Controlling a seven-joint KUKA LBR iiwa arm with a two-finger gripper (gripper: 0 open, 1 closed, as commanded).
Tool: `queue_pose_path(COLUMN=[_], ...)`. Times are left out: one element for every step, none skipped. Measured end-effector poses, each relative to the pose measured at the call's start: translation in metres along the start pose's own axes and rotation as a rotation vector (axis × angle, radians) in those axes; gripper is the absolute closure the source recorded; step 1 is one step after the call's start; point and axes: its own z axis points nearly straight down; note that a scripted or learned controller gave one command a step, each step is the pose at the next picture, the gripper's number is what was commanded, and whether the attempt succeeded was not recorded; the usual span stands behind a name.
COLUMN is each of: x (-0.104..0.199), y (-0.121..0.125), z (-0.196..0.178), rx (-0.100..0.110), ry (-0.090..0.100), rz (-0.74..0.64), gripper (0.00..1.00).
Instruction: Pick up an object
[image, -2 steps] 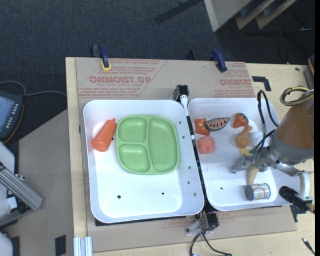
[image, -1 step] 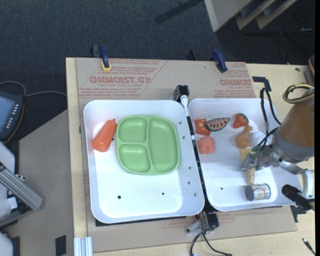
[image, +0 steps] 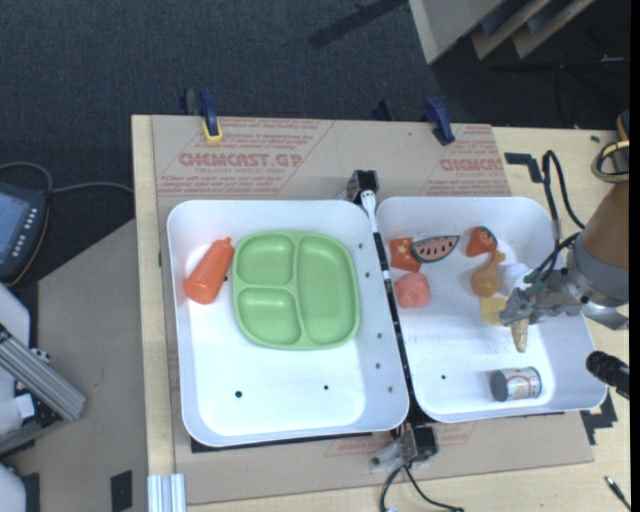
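Orange carrot (image: 208, 271) lengthwise near-upright, beside green plate (image: 296, 289).

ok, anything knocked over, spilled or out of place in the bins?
The small can in the right bin lies on its side near the front edge instead of standing. Nothing looks spilled or broken. The green divided plate sits flat in the left bin, with an orange toy carrot beside it.
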Motion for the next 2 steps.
queue_pose_path(x=[-0.005,-0.005], y=[0.004,0.005], z=[-0.063,-0.085], rx=[-0.003,0.001], ry=[-0.001,0.001], rz=[-0.001,-0.001], gripper=[1.00,1.00])
